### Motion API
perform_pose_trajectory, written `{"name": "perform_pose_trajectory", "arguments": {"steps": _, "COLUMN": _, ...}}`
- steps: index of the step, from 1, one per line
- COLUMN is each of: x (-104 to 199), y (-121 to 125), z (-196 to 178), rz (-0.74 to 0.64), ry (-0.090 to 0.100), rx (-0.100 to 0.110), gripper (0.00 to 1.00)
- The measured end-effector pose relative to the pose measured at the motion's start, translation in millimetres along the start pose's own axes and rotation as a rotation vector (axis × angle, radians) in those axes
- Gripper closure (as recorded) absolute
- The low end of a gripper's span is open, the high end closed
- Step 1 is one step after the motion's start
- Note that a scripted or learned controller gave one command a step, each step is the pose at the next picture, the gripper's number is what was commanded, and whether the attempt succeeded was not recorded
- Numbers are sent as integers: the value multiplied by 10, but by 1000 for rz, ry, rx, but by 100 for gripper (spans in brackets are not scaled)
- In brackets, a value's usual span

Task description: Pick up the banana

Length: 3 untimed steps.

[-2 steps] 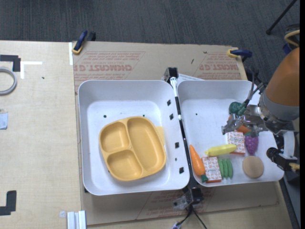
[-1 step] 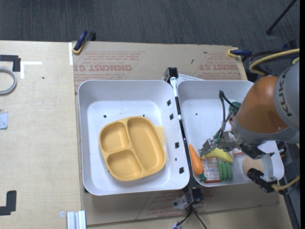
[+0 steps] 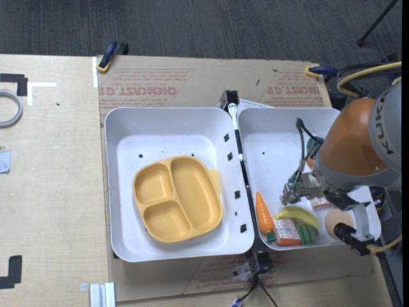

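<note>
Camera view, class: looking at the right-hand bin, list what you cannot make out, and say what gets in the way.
- Gripper: finger state unclear; small and dark, under the arm.
- Banana: upper edge meets the gripper; contact unclear.
- Right bin: right side hidden by the arm.
- Small box: label too small to read.

Arm (image 3: 358, 142) above banana (image 3: 299, 215), right bin (image 3: 275, 130)
</note>
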State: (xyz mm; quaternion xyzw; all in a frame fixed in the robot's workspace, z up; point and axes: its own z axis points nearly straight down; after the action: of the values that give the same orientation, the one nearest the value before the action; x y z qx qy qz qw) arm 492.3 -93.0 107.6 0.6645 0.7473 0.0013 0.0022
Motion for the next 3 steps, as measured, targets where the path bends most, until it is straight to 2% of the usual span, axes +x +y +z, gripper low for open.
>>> {"name": "perform_pose_trajectory", "arguments": {"steps": 1, "x": 1, "y": 0, "z": 0, "rz": -1, "ry": 0, "rx": 0, "gripper": 0}}
{"name": "perform_pose_trajectory", "arguments": {"steps": 2, "x": -19, "y": -147, "z": 152, "rz": -34, "ry": 2, "rx": 4, "gripper": 0}}
{"name": "perform_pose_trajectory", "arguments": {"steps": 3, "x": -24, "y": -134, "z": 54, "rz": -32, "ry": 1, "rx": 2, "gripper": 100}}
